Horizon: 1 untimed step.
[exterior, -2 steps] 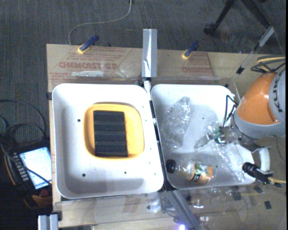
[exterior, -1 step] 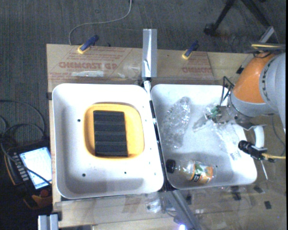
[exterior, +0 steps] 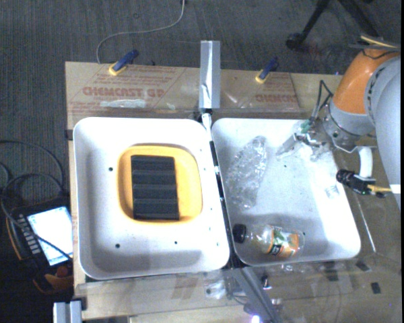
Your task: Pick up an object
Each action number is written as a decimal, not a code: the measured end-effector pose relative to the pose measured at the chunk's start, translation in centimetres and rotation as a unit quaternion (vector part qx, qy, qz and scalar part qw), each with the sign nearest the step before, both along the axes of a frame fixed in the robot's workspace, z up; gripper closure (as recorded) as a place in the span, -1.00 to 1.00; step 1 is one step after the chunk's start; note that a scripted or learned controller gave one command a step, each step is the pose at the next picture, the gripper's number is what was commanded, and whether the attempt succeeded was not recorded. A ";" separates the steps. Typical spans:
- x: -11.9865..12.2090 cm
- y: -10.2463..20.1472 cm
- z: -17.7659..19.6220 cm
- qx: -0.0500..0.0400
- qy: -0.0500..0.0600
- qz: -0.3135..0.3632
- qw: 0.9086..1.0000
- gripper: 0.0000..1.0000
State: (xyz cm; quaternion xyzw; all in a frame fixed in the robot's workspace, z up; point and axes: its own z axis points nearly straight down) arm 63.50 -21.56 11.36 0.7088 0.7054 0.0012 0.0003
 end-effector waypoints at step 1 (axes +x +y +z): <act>-2.2 3.0 10.2 -0.002 0.002 -0.018 1.000 -1.00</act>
